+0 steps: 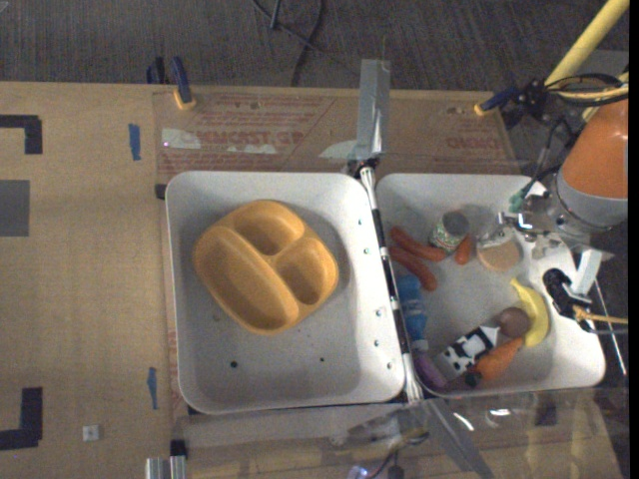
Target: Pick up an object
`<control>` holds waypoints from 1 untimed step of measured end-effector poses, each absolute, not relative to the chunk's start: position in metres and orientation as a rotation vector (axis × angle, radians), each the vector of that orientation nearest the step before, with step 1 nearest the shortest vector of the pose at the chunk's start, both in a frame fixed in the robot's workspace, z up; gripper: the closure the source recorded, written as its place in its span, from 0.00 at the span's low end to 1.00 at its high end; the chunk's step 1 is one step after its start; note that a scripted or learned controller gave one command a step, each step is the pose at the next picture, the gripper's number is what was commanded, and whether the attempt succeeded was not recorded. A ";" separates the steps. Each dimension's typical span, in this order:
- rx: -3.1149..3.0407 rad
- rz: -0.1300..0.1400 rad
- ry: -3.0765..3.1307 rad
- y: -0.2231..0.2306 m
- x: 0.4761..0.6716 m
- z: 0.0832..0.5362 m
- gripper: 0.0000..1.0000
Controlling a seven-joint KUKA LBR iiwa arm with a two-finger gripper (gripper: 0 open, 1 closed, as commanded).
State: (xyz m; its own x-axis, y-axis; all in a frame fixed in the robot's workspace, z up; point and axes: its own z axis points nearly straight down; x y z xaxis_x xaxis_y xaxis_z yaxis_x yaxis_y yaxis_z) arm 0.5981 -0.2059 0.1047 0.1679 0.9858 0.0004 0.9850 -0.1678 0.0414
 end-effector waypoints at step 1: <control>2.346 0.022 2.077 -0.212 0.659 0.108 0.00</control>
